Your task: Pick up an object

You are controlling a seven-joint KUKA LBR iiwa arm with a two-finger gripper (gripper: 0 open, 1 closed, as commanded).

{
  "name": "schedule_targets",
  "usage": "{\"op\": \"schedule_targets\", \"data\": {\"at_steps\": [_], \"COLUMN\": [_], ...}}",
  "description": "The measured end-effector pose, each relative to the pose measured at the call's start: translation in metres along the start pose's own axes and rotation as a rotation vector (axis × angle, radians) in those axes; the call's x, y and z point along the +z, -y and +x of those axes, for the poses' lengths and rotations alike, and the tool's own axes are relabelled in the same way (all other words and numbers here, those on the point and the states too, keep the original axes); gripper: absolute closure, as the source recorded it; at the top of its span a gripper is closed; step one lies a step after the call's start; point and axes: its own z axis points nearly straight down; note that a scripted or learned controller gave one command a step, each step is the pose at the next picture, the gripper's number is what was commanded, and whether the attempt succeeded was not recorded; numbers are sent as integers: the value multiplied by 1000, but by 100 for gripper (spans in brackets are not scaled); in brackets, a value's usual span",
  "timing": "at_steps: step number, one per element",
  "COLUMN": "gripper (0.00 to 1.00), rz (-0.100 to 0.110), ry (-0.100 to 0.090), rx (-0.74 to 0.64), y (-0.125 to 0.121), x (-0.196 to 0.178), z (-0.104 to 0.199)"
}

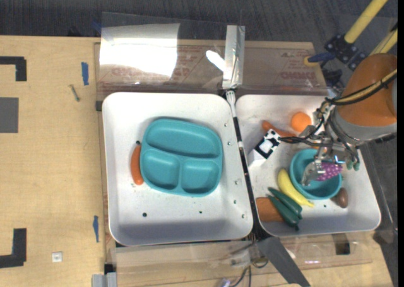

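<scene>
My gripper [320,164] hangs over the right bin [366,213], low above a teal bowl [304,186]. A purple bunch of grapes [329,170] shows at the bowl's right side, right by the gripper's tip; whether it is gripped is unclear. A yellow banana [290,188] leans on the bowl's left rim. Beside the banana lie a dark green piece [287,207] and an orange piece [266,209]. An orange ball [301,120] sits at the bin's back.
The left bin [120,216] holds a teal divided plate [182,156] with an orange sausage-like piece [136,166] along its left side. A brown piece [341,199] lies right of the bowl. A small orange carrot [270,126] lies near the divider.
</scene>
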Motion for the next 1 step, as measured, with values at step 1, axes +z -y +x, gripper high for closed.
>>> {"op": "schedule_targets", "data": {"at_steps": [1], "gripper": [0], "rz": [0], "ry": [-2], "rx": [-23], "y": [2], "x": [2], "z": [-12]}}
